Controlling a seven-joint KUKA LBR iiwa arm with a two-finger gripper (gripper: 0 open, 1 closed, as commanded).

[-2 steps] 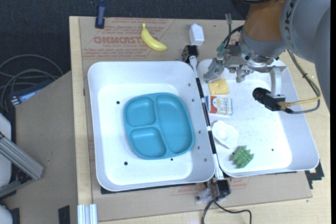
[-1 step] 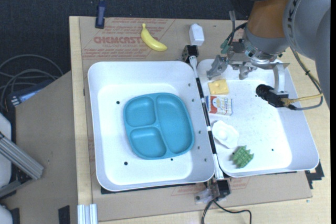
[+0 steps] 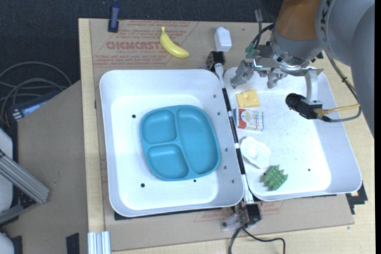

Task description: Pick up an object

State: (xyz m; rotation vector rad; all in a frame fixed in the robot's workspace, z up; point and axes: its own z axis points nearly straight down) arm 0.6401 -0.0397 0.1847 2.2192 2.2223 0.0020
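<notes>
My gripper (image 3: 258,75) hangs over the far left corner of the right bin (image 3: 333,151), its fingers spread with nothing between them. Just below it lies a small yellow block (image 3: 248,98). Nearer along the bin's left side sit a red and white packet (image 3: 250,120), a white lump (image 3: 256,151) and a green toy (image 3: 274,177). The gripper touches none of them.
The left bin (image 3: 119,146) holds a blue divided plate (image 3: 178,141). On the bench behind the bins lie a yellow banana (image 3: 172,44), a small white object (image 3: 223,38) and a blue item (image 3: 114,16). A black part with a cable (image 3: 303,105) hangs over the right bin.
</notes>
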